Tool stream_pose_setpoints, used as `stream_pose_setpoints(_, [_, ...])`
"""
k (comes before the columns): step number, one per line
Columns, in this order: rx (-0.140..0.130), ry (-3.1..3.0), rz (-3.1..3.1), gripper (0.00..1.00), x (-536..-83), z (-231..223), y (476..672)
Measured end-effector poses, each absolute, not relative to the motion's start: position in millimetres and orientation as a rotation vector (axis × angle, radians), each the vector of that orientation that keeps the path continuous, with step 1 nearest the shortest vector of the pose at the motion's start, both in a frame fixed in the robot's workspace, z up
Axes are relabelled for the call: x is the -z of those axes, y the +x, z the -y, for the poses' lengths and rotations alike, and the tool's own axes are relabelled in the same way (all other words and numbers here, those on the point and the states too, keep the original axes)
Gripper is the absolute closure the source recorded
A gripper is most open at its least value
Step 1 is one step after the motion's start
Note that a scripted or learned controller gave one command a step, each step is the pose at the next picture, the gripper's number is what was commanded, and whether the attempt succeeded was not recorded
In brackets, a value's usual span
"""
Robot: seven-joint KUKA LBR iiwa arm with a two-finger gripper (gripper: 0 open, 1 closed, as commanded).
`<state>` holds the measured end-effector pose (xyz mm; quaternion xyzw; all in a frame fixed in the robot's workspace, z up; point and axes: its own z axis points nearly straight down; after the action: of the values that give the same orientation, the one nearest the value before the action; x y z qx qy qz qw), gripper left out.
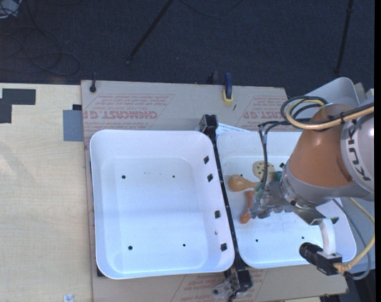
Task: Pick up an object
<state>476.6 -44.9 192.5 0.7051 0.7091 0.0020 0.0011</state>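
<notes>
Two shallow white bins sit side by side on a brown cardboard sheet (178,106) laid over the pale bench. The left bin (102,200) shows a bare floor with a few small dark holes. The arm (325,159), with its orange band, reaches over the right bin (278,257), and its gripper (261,205) hangs low over the floor near the divider between the bins. Just beside it lie a tan pear-shaped object (238,182), a small orange piece (246,207) and, behind, a pale perforated disc (260,167). The orange piece seems to touch the gripper, though blur leaves that unclear. A blue clamp (228,87) grips the cardboard's far edge.
</notes>
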Motion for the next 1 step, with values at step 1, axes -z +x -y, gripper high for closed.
stream_pose_setpoints(1, [0.007, 2.23, -2.218, 1.0, -162.4, 118.9, 474.3])
